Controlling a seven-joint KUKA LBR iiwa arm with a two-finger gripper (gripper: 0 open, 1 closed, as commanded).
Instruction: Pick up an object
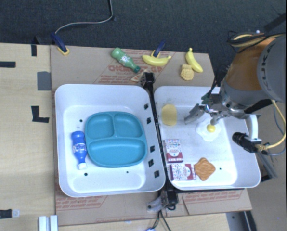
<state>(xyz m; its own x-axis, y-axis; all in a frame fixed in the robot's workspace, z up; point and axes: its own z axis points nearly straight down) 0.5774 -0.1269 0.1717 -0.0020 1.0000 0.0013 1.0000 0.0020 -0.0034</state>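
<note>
A brown bench [23, 129] holds two white bins, and behind them lie a green bottle [125, 59], two bananas [156, 59] and a waffle [186, 72]. The left bin [66, 100] has a blue tray [116, 139] and a blue bottle [79, 149] beside it. In the right bin [240, 177] the gripper [204, 114] is open with nothing in it, just above a fried egg [209, 131], with a yellow lump [169, 114] to its left and two packets [174, 150] and a cookie [204, 169] near the front.
</note>
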